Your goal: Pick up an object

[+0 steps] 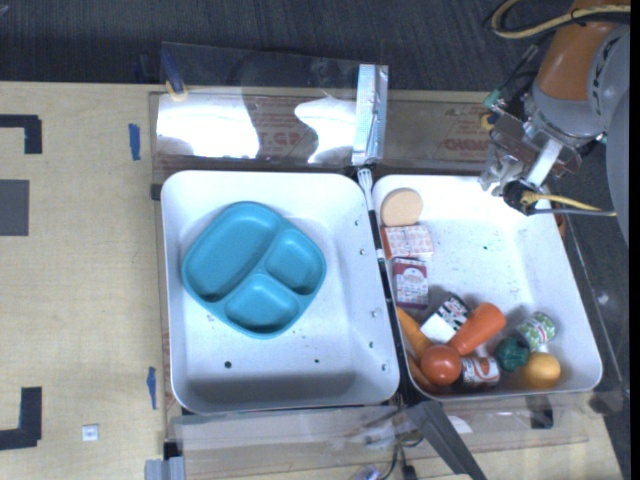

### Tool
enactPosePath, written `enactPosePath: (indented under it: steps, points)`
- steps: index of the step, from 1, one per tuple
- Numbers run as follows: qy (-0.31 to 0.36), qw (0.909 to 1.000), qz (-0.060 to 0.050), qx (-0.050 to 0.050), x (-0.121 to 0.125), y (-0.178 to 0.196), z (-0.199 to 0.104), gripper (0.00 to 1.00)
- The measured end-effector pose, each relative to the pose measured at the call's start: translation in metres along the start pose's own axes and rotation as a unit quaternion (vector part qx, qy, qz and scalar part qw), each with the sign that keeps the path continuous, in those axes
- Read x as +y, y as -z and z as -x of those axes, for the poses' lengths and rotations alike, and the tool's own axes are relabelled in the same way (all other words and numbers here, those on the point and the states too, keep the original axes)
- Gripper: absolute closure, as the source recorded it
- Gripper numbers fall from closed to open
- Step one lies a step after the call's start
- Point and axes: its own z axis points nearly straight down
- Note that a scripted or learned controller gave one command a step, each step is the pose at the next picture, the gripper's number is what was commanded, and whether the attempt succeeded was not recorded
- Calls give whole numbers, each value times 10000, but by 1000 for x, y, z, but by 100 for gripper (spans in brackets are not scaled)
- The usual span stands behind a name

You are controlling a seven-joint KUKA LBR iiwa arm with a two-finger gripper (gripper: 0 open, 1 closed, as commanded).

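The things worth picking all lie in the right bin: a round tan disc, maybe a toy cookie or bun, sits alone near the far left corner, two small printed cartons lie one below the other along the left wall, and the near end holds a jumble with an orange carrot, a red tomato, a green piece, a yellow-orange fruit and a small can, all touching or leaning on each other. The gripper hangs at the far right corner of that bin, above its rim, well apart from every item; from this slant I cannot tell how it is set. If I were calling it, I would send it to the tan disc first, since it stands free with bare floor on three sides, whereas the heap at the near end would likely shove and slip. It should come straight down over the centre, keep off the divider wall beside it, and lift only once the disc is truly between the tips. The left bin holds just a blue divided plate, which seems a poor target, being wide and flat.
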Motion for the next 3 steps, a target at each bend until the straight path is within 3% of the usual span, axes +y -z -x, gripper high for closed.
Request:
enactPosePath:
  steps: [1,2,3]
  points:
    - [961,9954,10,-7,24,174,21,100]
    - [-583,9983,-10,-25,50,230,56,100]
    - [-1706,9853,-83,-61,12,42,53,100]
